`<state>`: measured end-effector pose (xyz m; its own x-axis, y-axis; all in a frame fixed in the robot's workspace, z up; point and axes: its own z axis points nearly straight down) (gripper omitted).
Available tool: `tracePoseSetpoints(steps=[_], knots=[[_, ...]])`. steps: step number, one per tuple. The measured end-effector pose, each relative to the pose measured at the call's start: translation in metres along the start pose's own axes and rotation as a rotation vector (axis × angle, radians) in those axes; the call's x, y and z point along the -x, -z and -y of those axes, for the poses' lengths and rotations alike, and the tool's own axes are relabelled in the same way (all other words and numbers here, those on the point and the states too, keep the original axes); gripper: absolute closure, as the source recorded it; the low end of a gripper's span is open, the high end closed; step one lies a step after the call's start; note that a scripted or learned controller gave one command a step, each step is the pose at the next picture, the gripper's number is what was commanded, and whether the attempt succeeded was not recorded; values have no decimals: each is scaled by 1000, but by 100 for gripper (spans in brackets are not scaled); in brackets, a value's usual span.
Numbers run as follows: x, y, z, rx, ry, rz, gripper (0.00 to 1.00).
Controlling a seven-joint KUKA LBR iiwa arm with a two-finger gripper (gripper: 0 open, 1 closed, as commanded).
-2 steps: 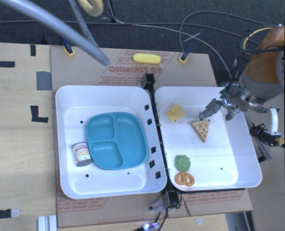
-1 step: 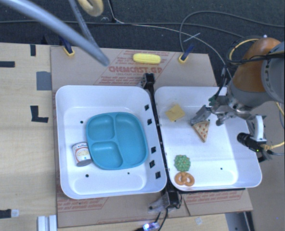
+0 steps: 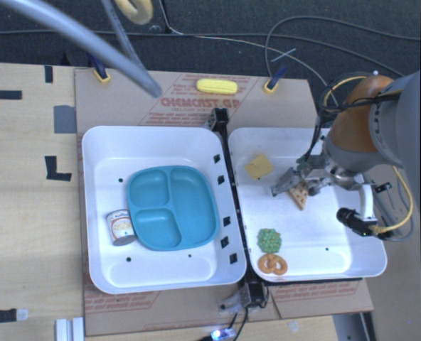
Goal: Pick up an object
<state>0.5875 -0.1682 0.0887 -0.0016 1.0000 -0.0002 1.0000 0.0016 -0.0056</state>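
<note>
- Plainly, the gripper (image 3: 293,185) sits low in the right bin (image 3: 363,265), its fingers spread and clasping nothing, just above a tan wedge (image 3: 299,197).
- Closing off-centre could nudge that wedge aside, or skid it toward the yellow cracker (image 3: 259,167).

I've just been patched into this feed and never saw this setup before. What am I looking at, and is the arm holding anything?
One fixed camera looks down at a slant on a bench with two white bins. The grey arm with an orange band reaches in from the right; its gripper is low in the right bin, by a tan wedge-shaped piece. Whether it holds that piece, I cannot tell. That bin also has a yellow cheese-like block, a green broccoli toy and a pretzel. The left bin holds a blue divided plate and a small can.
</note>
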Motion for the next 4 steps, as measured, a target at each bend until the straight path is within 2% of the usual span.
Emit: tracePoseSetpoints(steps=[1,4], knots=[[-1,13,-1,4,1,0,100],[7,155,-7,10,0,1,100]])
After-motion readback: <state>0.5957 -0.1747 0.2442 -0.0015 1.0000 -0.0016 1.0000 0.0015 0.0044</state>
